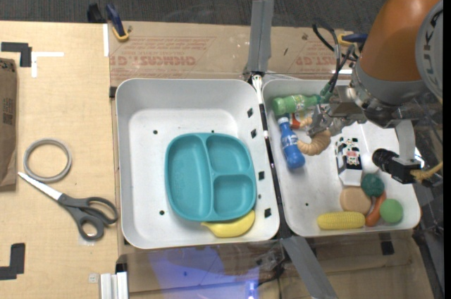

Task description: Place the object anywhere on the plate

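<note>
Risk, wrong grab: the gripper (pixel 318 123) hangs low in the right bin (pixel 310 199), among several things that lie close together. It can catch two at once, or push one aside and come up with nothing.
Risk, the carry: the wall between the two bins is in the way to the plate (pixel 210 175). I judge that a loose hold can drop the thing there.
Claw state: I cannot tell if it is apart or together; it is small and dark against the clutter.
Task's thing: it is not clear which one is meant. The nearest is the tan curved piece (pixel 313 144), just under the gripper and touching or almost touching it.
Right bin, contents: a green bottle (pixel 290 104), a blue bottle (pixel 290 146), a black and white toy (pixel 348 152), a corn cob (pixel 340 221), a tan round piece (pixel 354 199), a carrot (pixel 375 209), a green ball (pixel 391 211).
Left bin (pixel 141 149), contents: the teal plate with three parts, nothing on it; a banana (pixel 231 226) at its near edge, partly under it.
</note>
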Tool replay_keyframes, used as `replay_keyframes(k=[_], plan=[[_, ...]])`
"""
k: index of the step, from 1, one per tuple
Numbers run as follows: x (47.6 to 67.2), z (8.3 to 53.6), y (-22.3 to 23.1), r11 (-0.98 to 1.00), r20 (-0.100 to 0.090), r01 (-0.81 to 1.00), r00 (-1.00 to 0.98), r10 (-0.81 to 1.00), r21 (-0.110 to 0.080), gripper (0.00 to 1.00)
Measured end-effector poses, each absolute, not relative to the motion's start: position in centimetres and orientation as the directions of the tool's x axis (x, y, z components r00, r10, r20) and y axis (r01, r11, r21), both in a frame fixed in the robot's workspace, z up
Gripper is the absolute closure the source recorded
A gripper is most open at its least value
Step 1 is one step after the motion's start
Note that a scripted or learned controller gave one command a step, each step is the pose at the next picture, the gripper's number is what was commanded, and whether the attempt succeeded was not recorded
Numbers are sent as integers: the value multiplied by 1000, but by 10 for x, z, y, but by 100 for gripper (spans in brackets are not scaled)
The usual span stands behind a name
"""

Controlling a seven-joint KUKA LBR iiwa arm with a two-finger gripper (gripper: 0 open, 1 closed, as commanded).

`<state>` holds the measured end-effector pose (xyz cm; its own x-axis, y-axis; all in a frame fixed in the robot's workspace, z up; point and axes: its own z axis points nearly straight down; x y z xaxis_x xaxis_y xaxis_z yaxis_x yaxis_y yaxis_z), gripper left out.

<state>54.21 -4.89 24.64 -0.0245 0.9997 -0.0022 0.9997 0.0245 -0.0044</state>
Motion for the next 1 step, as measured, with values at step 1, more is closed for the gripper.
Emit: replay_keyframes(k=[1], plan=[[541, 200, 6, 108, -1, 994, -108, 994, -5, 100]])
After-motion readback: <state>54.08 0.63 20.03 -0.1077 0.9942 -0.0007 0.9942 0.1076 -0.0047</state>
